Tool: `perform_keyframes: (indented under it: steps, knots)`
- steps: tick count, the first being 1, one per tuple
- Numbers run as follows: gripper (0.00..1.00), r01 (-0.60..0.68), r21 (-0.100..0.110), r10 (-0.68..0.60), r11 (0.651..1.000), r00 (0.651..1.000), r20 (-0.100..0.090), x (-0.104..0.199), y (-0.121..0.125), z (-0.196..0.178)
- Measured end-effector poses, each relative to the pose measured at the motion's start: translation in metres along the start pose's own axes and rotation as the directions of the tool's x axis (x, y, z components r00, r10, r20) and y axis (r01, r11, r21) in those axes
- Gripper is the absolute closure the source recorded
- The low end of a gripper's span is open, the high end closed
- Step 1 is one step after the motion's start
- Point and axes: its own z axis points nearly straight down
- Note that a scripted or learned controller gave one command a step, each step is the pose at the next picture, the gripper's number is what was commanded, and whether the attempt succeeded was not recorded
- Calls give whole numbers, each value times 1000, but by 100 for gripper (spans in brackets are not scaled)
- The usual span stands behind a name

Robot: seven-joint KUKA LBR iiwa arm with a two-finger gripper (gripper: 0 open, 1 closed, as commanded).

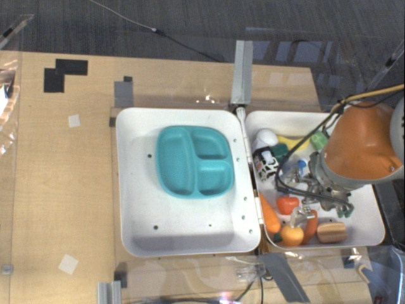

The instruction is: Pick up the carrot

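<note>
1. Carrot lying in the right bin, hard against that bin's left wall, slanted, thick end toward the near corner, tapering away up the wall.
2. Gripper hanging just right of the carrot, close but apart from it, tip low over the near part of the bin; a short red-orange piece at the tip, hard to tell whether part of the tool or a toy. Open or closed: cannot tell, the wrist and cables masking the tip.
3. Nothing seen clamped; carrot judged not yet picked.
4. To do the step well: shift toward the bin's left wall, centre over the carrot's thick middle, close across its width rather than along its length.
5. Wall a likely hindrance: little room on the carrot's wall side, so a slight angle or a nudge inward probably needed first.
6. Crowding to mind: an orange-yellow round fruit touching or nearly touching the carrot's near end, a small red piece just right of its middle; a careless descent likely to catch either instead.
7. Carrot: smooth, glossy orange, conical, probably hard plastic, apt to slip from a light pinch.
8. Other shapes: a brown bun-like piece, rounded and matte, further right of the carrot; a black-and-white toy beyond its thin end.
9. Left of the carrot, across the wall: a teal divided plate, smooth, round-cornered, in the left bin.
</note>
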Motion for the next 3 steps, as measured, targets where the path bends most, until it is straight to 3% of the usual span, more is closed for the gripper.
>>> perform_keyframes:
  steps: [1, 2, 3]
  knots:
    - [0, 72, -4, -72, 997, 997, -16, -41, -2, -47]
    - [0, 80, -8, -81, 997, 997, -21, -6, 51, -56]
    - [0, 1, -5, -1, 1000, 1000, -22, -8, 46, -56]
